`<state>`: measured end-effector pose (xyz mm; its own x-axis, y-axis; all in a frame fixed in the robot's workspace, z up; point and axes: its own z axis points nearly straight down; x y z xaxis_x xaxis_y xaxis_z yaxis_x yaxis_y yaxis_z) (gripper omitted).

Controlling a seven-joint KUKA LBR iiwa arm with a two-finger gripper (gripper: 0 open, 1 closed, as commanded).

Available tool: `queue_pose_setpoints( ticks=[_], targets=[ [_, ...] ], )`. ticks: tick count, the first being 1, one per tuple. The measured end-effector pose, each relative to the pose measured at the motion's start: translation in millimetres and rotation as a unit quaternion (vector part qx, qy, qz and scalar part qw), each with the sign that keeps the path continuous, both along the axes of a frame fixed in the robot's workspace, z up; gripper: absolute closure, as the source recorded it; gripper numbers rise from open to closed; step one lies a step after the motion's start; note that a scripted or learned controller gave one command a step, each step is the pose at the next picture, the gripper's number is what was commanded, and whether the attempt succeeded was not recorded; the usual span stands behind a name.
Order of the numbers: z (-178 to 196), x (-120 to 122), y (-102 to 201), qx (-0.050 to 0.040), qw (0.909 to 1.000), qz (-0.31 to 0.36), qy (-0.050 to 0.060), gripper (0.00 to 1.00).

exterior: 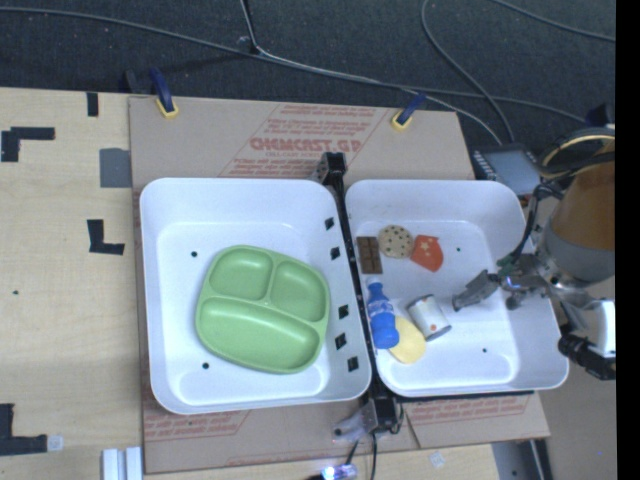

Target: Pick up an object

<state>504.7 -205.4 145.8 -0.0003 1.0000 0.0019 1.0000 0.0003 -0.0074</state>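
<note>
Hovering over the right bin (pixel 500 368), just right of the white cup (pixel 428 317), with nothing gripped: the gripper (pixel 470 295). Impossible to tell whether the jaws are released or clenched; too small and dark against the bin floor.

Nearest candidate for the pick: that white cup with the red band, lying on its side near the bin's middle. Best approached by centring over the cup, turning the wrist so the jaws straddle its short width, and lowering straight down. Likely to roll if nudged on one side only.

Crowding the cup: a yellow piece (pixel 408 341) touching its lower left, and a blue bottle (pixel 380 315) just beyond. Farther up from the cup: a brown bar (pixel 369 254), a cookie (pixel 396 240) and a red piece (pixel 429 253), well clear. Far left of the cup, in the left bin (pixel 160 298): a green divided plate (pixel 263 308).
</note>
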Motion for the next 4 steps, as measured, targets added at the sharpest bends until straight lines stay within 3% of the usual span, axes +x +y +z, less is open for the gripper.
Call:
queue_pose_setpoints(
  ticks=[1,2,4],
  targets=[
    [-62,1,-2,-0.0020,1.0000,0.000,-0.004,0.00],
    [-48,3,-3,-0.0029,1.0000,0.000,-0.006,1.00],
    [50,14,7,-0.0015,1.0000,0.001,-0.005,1.00]
  ],
)
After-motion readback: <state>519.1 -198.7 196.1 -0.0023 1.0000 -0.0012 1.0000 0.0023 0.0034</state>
